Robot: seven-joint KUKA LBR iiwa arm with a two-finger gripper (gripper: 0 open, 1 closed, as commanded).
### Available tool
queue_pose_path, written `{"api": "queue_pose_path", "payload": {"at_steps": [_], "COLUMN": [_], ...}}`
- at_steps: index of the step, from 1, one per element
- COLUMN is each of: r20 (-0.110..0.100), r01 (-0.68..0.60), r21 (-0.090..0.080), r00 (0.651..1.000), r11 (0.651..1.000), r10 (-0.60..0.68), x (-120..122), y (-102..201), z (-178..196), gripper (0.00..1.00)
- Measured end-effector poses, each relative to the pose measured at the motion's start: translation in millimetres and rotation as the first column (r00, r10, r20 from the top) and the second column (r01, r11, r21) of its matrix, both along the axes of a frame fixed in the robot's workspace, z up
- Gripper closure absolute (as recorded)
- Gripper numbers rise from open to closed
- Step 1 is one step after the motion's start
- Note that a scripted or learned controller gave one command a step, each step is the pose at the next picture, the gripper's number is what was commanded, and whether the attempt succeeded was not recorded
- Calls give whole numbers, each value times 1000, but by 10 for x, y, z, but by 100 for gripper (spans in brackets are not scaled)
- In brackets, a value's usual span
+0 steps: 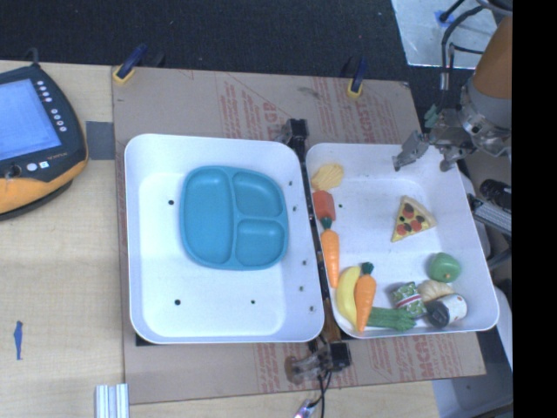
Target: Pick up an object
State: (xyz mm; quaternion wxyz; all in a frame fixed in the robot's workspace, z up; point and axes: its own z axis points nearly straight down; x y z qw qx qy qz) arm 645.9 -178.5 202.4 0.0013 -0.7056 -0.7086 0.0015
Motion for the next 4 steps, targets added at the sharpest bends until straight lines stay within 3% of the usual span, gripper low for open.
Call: {"api": "queue_pose_path", "payload": {"at_steps": [1, 2, 3, 4], "r20": [-2, -3, -3, -3], "r01": [0, -1, -2, -2], "r21": [0, -2, -2, -3], "r00": [1000, 1000, 1000, 1000], "r11": [1000, 1000, 1000, 1000], "r10": [0, 1, 2, 2], "x": [-435, -432, -432, -431], "y": [398, 385, 385, 376], "z": [-1115, -1007, -1008, -905], "gripper": [0, 100, 0, 100]}}
